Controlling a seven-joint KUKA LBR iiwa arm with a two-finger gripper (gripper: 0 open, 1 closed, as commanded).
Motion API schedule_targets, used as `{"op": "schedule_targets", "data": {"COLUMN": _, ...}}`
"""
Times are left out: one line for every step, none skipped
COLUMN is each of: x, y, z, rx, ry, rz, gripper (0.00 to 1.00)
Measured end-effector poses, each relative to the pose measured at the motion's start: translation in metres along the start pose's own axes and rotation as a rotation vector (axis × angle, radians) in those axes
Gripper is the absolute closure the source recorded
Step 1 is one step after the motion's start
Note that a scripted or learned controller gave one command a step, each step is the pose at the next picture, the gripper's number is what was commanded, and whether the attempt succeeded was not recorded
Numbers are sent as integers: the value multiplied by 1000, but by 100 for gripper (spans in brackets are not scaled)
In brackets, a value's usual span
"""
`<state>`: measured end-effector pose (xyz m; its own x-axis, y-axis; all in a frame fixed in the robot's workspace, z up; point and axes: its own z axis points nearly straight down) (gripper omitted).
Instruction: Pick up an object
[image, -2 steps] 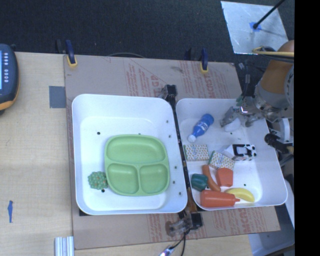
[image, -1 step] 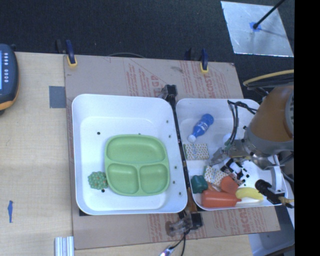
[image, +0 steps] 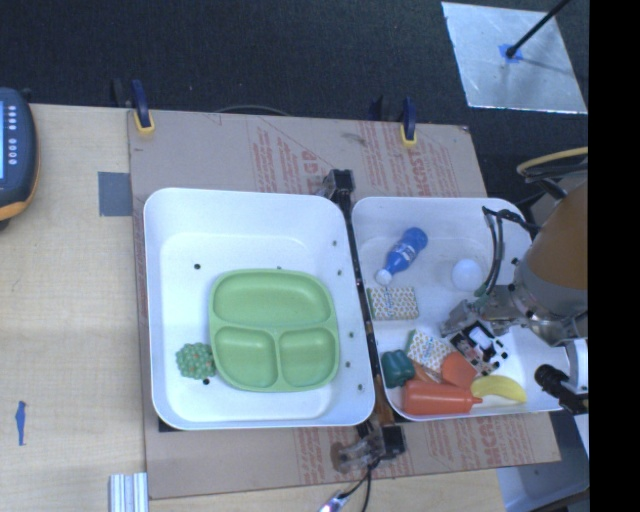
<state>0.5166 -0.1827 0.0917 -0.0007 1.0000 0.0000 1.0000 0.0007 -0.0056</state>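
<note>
The fingers of the gripper (image: 478, 338) are too cluttered with dark parts to tell whether they are open or closed, or whether they hold anything; the gripper hangs low in the right bin (image: 440, 212). Nearest lie an orange piece (image: 438, 399), a banana (image: 500, 388) and a dark green block (image: 396, 369). Farther back are a patterned cloth (image: 393, 302), a white ball (image: 466, 272) and a blue bottle (image: 402, 252). The left bin (image: 170, 215) holds a green tray (image: 272, 329) with a green ball (image: 195, 360) just beside it

Grey arm (image: 556, 290), orange band, black cable.
</note>
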Motion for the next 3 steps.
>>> {"op": "schedule_targets", "data": {"x": 1, "y": 2, "z": -11, "rx": -1, "ry": 0, "rz": -6, "gripper": 100}}
{"op": "schedule_targets", "data": {"x": 65, "y": 103, "z": -99, "rx": -19, "ry": 0, "rz": -13, "gripper": 100}}
{"op": "schedule_targets", "data": {"x": 129, "y": 105, "z": -101, "rx": -4, "ry": 1, "rz": -10, "gripper": 100}}
